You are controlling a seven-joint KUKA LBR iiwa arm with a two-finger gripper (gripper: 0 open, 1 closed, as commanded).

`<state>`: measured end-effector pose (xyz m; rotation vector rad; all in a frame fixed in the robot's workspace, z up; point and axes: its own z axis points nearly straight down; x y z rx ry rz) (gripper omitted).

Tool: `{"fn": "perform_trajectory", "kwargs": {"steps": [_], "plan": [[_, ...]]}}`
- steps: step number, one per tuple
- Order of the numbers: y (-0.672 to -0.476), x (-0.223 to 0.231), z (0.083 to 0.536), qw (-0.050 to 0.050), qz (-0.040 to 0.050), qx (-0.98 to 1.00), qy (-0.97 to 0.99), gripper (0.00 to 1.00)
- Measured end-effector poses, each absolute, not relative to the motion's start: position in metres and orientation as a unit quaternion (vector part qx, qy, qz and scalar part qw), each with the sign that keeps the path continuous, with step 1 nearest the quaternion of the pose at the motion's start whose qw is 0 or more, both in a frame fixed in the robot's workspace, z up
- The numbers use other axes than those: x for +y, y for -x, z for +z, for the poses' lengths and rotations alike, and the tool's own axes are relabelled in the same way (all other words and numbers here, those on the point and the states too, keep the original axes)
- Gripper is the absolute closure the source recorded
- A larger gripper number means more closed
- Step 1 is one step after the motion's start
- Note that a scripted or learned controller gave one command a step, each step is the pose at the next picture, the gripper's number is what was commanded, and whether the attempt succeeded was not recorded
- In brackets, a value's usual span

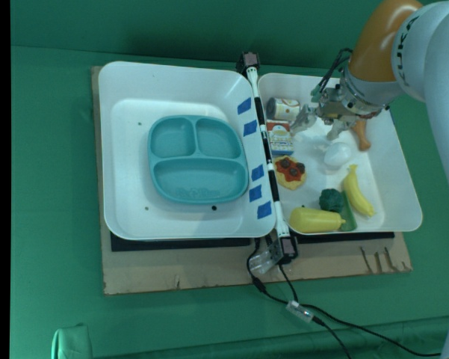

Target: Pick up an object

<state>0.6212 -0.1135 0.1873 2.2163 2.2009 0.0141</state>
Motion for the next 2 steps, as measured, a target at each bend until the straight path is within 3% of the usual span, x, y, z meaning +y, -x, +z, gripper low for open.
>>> {"fn": "perform_trajectory", "kwargs": {"steps": [1, 2], "plan": [[-0.624, -0.117, 0.205, 0.018, 0.0079, 0.702, -0.712, 1.00], [-0.603, -0.154, 0.188, 0.009, 0.0037, 0.704, -0.710, 1.00]]}}
